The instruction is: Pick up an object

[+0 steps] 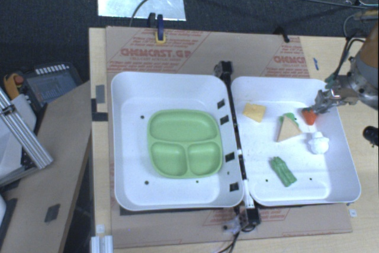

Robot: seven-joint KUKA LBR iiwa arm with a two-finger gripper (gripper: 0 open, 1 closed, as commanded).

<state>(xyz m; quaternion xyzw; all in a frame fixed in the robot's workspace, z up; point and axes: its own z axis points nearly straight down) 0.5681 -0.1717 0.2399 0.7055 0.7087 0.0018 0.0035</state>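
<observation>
A grey robot arm reaches into the right bin (343,186), its gripper (323,101) poised at the far right side; whether the jaws are open or closed cannot be told from this angle. Just below and left of the jaws sits a small orange piece (310,117), seemingly the nearest thing to pick, though nothing shows it held. A little lower lies a white lump (318,143), and left of the jaws a tan wedge (289,128) with a green strip along its top edge (the crowding matters). A close here could nudge the orange piece aside or catch its neighbour. Further left is a yellow block (254,112); well below, a green toy (283,171). The left bin (127,127) holds a green divided plate (185,143).
</observation>
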